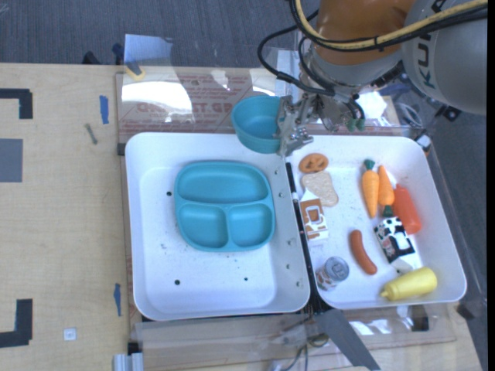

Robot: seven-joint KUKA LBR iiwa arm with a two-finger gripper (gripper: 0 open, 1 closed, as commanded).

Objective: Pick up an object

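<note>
A blue bowl (257, 122) hangs over the back edge of the left bin (147, 230), near the wall between the two bins. My gripper (291, 135) reaches down from the grey and orange arm and is shut on the bowl's right rim. The bowl is tilted a little, with its opening facing up and toward the camera. The wrist and its cables hide the space right behind the bowl.
A blue divided plate (224, 205) lies in the left bin. The right bin (441, 230) holds a round cookie (313, 162), a bread slice (321, 188), a small carton (313, 216), a sausage (362, 251), a can (334, 272), a yellow bottle (408, 284), carrots (371, 188) and a black-and-white box (394, 238).
</note>
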